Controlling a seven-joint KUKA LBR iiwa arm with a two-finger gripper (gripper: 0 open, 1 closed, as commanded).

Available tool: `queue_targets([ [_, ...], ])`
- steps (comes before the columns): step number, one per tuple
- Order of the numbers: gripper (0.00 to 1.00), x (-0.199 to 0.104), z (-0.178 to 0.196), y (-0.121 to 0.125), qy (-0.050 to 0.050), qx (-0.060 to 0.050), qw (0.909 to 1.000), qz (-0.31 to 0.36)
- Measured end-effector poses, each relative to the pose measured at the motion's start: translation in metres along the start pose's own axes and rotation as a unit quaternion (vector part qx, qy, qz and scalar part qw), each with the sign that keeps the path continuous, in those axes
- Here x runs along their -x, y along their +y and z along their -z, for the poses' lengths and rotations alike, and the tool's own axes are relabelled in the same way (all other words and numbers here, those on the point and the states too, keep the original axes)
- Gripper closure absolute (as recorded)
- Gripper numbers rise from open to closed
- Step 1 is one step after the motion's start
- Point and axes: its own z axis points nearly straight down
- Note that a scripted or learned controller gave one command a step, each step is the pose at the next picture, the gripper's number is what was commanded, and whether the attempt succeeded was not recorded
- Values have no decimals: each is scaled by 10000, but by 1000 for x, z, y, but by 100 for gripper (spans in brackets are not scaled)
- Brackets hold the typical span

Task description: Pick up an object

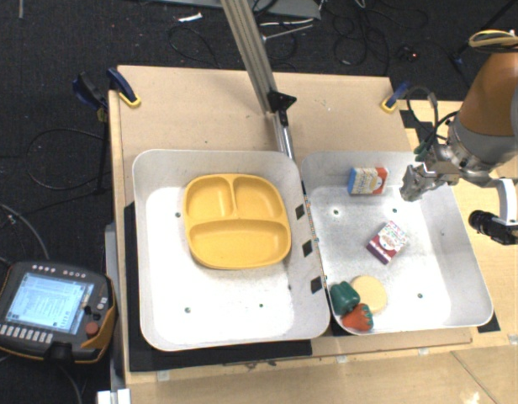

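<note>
In the right bin (444, 251) lie a small blue-and-orange carton (367, 180) near the back, a purple-and-white box (387, 241) in the middle, and a cluster at the front left corner: a green piece (344, 294), a red piece (357, 316) and a pale round disc (371, 291). My gripper (414, 183) hangs over the back right part of this bin, to the right of the carton and apart from it. Nothing shows between its fingers.
The left bin (158, 301) holds a yellow divided plate (237, 220). A metal pole (251, 40) slants down to the seam between the bins. A teach pendant (49, 305) lies off the bench at lower left. Clamps (124, 87) sit on the bench's back corners.
</note>
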Motion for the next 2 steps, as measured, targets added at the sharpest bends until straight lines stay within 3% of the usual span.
queue_targets([
  [2, 100, 4, 111, 12, -4, 6, 10000, 3],
])
